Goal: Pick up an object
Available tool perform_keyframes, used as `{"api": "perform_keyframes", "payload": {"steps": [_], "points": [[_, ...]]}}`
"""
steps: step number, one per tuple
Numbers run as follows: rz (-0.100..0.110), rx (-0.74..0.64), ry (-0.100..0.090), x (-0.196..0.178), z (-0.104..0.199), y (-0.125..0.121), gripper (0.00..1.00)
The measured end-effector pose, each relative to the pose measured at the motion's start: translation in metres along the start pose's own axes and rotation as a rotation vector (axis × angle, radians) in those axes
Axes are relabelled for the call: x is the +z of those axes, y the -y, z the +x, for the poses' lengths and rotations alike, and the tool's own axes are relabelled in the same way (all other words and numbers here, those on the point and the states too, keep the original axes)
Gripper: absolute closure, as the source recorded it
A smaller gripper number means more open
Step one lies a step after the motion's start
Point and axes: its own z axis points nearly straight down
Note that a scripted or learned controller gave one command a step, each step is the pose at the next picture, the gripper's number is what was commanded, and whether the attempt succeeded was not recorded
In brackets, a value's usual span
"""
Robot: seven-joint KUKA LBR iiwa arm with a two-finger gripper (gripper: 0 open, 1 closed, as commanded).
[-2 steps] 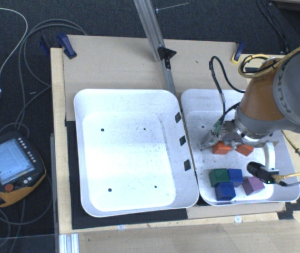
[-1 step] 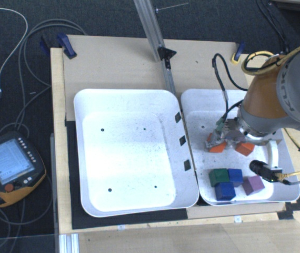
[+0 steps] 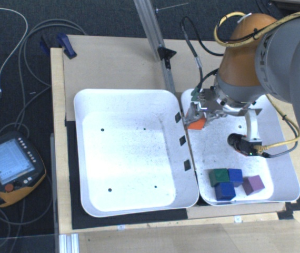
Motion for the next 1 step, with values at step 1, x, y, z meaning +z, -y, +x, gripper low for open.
{"api": "perform_keyframes", "payload": {"steps": [1], "points": [[0.004,0.006,0.002,0.0029,0.0218,-0.0614,1.00]]}}
